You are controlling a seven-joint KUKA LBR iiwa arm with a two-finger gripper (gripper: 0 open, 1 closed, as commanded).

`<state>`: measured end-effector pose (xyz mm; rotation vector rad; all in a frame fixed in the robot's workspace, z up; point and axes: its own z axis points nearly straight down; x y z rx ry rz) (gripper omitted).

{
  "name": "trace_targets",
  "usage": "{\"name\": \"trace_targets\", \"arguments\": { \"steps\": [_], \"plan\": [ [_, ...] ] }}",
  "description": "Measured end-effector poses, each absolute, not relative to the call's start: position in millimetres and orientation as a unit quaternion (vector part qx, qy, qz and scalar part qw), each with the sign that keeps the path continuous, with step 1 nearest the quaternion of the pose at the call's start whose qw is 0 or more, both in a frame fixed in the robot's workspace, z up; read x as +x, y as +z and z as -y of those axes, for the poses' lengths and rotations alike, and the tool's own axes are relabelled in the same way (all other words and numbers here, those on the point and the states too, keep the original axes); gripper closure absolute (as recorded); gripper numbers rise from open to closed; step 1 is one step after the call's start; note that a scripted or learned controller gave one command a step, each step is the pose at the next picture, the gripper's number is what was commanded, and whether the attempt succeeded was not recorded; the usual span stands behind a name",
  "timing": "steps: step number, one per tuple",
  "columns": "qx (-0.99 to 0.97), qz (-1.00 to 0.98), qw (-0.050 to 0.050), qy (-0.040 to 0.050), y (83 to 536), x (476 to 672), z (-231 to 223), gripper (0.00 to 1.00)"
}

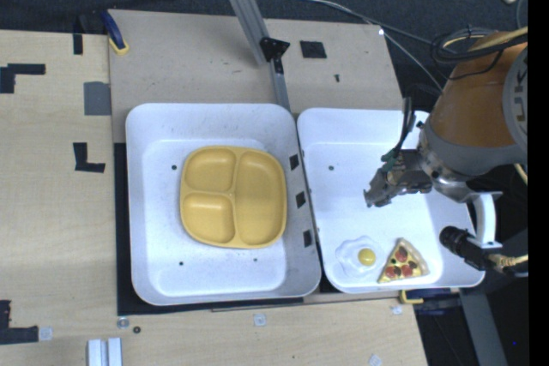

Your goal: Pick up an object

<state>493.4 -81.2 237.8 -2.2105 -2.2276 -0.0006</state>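
A toy fried egg (358,255) and a toy pizza slice (403,262) lie side by side at the near edge of the right bin (343,141). My gripper (379,194) hangs over the middle of that bin, above and slightly right of the egg, apart from both toys. I see nothing between its dark fingers. The left bin (154,184) holds a yellow divided plate (233,196) lying flat in its middle.
A grey metal pole (244,0) slants in from the top toward the gap between the bins. Cables (343,9) run across the dark floor at the back. The arm's orange band (480,99) fills the right side above the right bin.
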Motion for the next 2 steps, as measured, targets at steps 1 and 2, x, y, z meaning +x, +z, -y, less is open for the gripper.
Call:
{"name": "trace_targets", "arguments": {
  "steps": [1,2],
  "plan": [
    [-0.705,0.709,0.002,0.0010,227.2,484.3,29.9,1.00],
    [-0.705,0.710,0.002,0.0013,216.5,485.7,-28.9,1.00]
  ]
}}
